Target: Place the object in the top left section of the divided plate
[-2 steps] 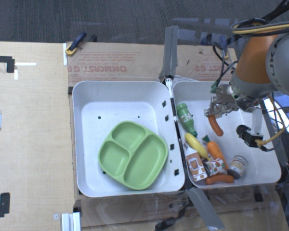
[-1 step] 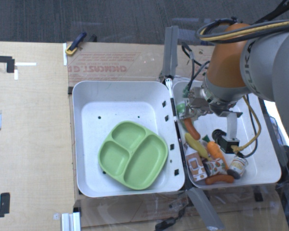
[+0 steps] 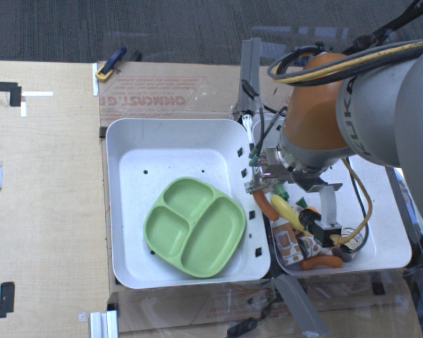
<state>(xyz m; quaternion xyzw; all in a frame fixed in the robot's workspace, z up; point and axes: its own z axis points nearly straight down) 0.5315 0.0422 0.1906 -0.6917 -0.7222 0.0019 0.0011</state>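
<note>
Writing first: partial dark lettering "KUK" on the grey arm link [image 3: 350, 115], running sideways. Red print on the cardboard sheet [image 3: 155, 94] behind the bins, upside down and too blurred to read. Printed brown packet [image 3: 289, 243] in the right bin [image 3: 384, 238], text too small to tell.

Green divided plate [image 3: 195, 227] flat in the left bin [image 3: 116, 189], toward the near side, turned on a diagonal. Two small sections along its upper-left side, one large section on the lower right.

End effector [image 3: 266, 180] low over the left edge of the right bin, just beside the wall next to the left bin. Open or closed: cannot tell, hidden under the wrist.

Clutter close by in the right bin: orange carrot-like piece [image 3: 263, 205], yellow banana-like piece [image 3: 285, 210], orange-red piece [image 3: 323, 263] against the near wall, packet between them.

Surface: pale wood counter [image 3: 42, 210] left of the bins, with black L-shaped marks [image 3: 7, 91] and a white tape strip [image 3: 37, 94]. Blue-and-yellow tool [image 3: 113, 62] at the far edge. Dark grey carpet [image 3: 162, 13] beyond.
</note>
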